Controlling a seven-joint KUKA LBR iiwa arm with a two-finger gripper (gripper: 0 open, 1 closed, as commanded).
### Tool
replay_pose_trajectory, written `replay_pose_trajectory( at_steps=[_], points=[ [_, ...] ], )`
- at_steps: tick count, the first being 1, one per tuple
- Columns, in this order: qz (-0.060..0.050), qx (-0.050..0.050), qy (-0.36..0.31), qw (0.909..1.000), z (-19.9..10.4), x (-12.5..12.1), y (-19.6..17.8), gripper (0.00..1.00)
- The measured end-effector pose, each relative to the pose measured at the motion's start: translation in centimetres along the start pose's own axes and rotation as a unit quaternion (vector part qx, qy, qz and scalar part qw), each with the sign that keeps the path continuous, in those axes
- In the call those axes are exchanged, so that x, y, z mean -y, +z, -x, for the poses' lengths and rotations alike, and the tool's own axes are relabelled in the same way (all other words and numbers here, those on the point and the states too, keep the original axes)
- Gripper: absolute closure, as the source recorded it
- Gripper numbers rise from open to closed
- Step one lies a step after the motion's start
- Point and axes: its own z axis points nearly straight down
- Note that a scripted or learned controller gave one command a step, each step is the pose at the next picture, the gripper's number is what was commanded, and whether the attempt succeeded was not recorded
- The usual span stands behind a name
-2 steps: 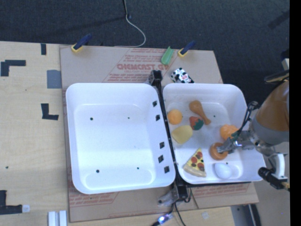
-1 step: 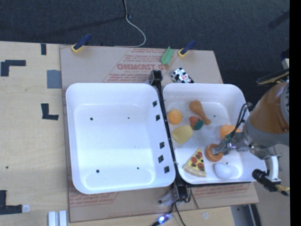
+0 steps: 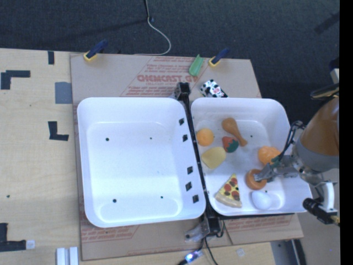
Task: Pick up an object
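The right bin (image 3: 276,110) holds several toy foods. Among them are an orange ball (image 3: 205,137), a drumstick (image 3: 234,128), a red and green piece (image 3: 230,144), a pale yellow piece (image 3: 214,158), a pizza slice (image 3: 229,192) and a white egg (image 3: 262,200). An orange fruit (image 3: 268,154) and a brown-orange round piece (image 3: 255,180) lie near the bin's right side. My gripper (image 3: 268,171) is low in the right bin, right at the brown-orange piece and just below the orange fruit. The arm's orange band (image 3: 324,131) hangs over the bin's right rim.
The left bin (image 3: 88,115) sits beside the right one, with a black divider strip (image 3: 190,148) between them. A black and white toy (image 3: 212,89) and a green clip (image 3: 196,65) lie on the cardboard behind the bins. A cable (image 3: 157,29) runs at the back.
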Motion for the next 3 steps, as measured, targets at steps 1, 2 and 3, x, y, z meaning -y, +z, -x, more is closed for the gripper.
replay_pose_trajectory(
  at_steps=[1, 2, 3],
  points=[
    [-0.004, 0.001, 0.0, 1.0, 0.2, -1.4, 0.0, 1.0],
    [-0.004, 0.001, 0.001, 1.0, 0.2, -2.2, 0.1, 1.0],
    [-0.004, 0.002, 0.001, 1.0, 0.3, -3.2, 0.1, 1.0]
  ],
)
